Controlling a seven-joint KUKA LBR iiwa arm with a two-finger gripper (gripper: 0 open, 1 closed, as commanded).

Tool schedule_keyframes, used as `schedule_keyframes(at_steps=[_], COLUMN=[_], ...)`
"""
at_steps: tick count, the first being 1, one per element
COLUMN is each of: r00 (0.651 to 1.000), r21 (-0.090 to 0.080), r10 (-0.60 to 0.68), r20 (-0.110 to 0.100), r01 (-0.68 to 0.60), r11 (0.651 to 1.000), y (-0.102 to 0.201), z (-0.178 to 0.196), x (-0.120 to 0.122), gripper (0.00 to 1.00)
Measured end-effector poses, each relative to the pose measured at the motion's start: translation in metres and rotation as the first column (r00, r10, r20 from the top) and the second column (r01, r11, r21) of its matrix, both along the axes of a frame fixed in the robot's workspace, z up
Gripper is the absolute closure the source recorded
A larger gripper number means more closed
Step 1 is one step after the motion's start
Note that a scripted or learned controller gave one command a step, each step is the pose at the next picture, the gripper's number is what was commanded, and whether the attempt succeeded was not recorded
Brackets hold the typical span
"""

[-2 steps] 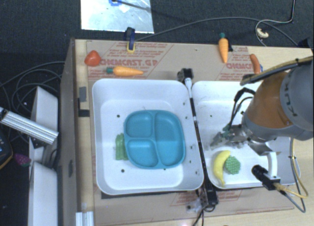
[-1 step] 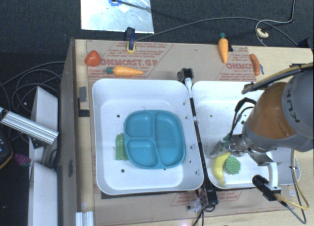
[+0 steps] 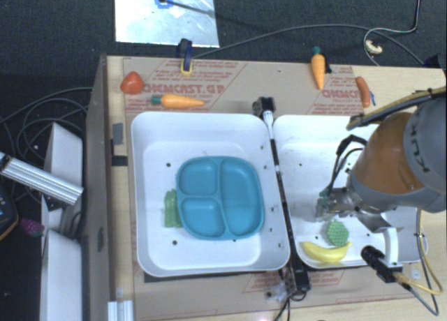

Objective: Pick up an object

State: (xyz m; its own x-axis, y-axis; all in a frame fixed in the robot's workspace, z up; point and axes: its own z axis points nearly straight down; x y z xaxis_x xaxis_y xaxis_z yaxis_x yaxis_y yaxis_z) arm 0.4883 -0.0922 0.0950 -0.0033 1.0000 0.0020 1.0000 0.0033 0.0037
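- The arm (image 3: 398, 166) hangs over the right bin (image 3: 307, 145) and hides much of its floor.
- The left bin (image 3: 157, 243) holds a blue divided plate (image 3: 220, 197), with a green piece (image 3: 171, 209) touching its left edge.
- Three carrots (image 3: 180, 101) and a tomato (image 3: 131, 83) lie on the cardboard behind the bins.
- The gripper (image 3: 334, 204) is low in the right bin; whether it is spread or pressed together I cannot tell.
- A green round thing (image 3: 337, 232) lies just below it, touching a banana (image 3: 324, 252) at the front wall.

blue divided plastic plate (image 3: 220, 197) in left white bin (image 3: 150, 173), green block (image 3: 171, 209) touching its left; yellow banana (image 3: 324, 252) in right white bin (image 3: 300, 145), near front.
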Motion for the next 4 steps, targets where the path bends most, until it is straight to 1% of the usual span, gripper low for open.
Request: schedule_keyframes(at_steps=[1, 2, 3, 4], r00=[1.0, 1.0, 1.0, 1.0], r21=[-0.003, -0.003, -0.002, -0.002], r10=[0.0, 0.0, -0.002, -0.002], r20=[0.0, -0.001, -0.004, -0.004], r01=[0.0, 0.0, 0.002, 0.002], r11=[1.0, 1.0, 1.0, 1.0], y=[-0.003, -0.003, -0.021, -0.025], z=[0.105, 0.105, 0.054, 0.016], x=[0.032, 0.032, -0.002, -0.002], gripper=[1.0, 0.0, 0.0, 0.0])
